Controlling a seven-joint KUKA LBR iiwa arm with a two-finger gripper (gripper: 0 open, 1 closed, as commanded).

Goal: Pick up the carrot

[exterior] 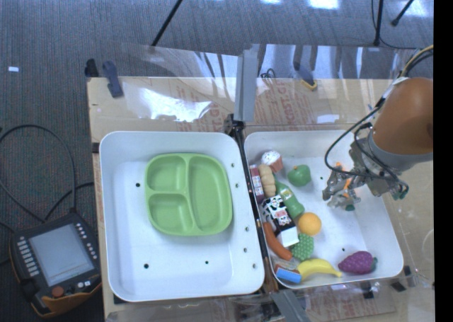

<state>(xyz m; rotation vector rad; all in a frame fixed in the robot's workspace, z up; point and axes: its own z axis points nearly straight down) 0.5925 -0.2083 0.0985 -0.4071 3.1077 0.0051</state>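
Overhead slanted view of a bench carrying two shallow white bins side by side. The left bin [127, 257] holds a light green divided plate [189, 194] with three compartments, lying flat toward the bin's far half. The right bin [382, 236] holds an assortment of toy foods gathered along its left wall and near edge.

The carrot [277, 241], orange and slender, lies close to the right bin's left wall, running diagonally toward the near edge. It is partly covered at its upper end by a small black-and-white milk carton [278, 216], and it sits just beside a green dotted piece [304, 246]. An orange [308, 223] rests just above that dotted piece. Farther back are a green pepper [299, 175], a bread-like roll [267, 180] and a white cupcake-like item [271, 158]. Along the near edge lie a banana [318, 267], a small blue item [286, 274] and a purple bunch of grapes [357, 262].

The arm enters from the right, its orange band [407, 119] above the wrist. The gripper [341, 195] hangs over the middle-right of the right bin, well apart from the carrot, with the orange between them. Its fingers point downward with a small gap between them, and nothing is seen held there.

A teach pendant [56, 260] with a cable lies on the floor to the left of the bench.
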